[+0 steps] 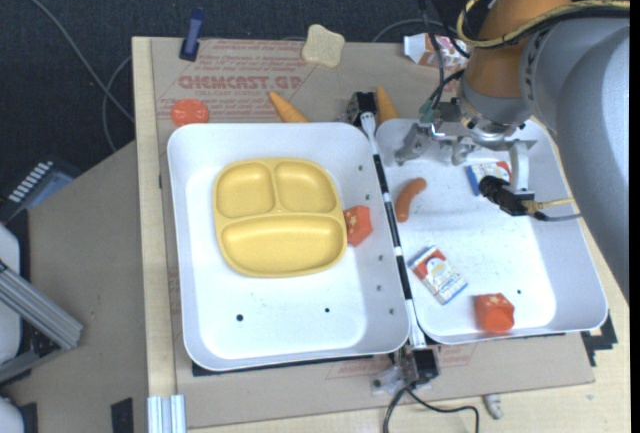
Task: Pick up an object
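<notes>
While pincer [455, 143] hovers (right bin [560, 271]), sausage [407, 198] nearby

Arm: the grey arm [585, 91] came in from the right edge, its thick link crossing the upper right corner at a slant.
Band: an orange band [512, 36] sat above the wrist, rounded and facing up toward the camera.
Wrist: pointed downward, with metal fittings and a black cable looping off its right side.
Gripper: the gripper [455, 143] hung low beneath the wrist, seen mostly from above.
Grasp: nothing showed between its parts.
</notes>
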You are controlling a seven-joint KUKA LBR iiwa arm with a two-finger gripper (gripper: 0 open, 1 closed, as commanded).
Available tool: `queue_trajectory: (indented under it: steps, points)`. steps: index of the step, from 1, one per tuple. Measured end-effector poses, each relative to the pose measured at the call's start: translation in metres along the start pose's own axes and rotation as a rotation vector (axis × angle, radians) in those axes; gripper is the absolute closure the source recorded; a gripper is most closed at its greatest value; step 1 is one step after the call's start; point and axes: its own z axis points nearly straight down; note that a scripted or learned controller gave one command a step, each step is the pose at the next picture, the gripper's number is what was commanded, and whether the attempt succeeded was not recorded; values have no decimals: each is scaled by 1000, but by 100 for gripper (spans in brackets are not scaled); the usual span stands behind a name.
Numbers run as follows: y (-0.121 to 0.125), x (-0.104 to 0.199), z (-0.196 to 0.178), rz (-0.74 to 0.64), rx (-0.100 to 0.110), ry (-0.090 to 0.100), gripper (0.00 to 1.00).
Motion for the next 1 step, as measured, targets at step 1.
queue_trajectory:
  steps: [1]
  points:
    - [-40,-13,7,2,10,-1,0]
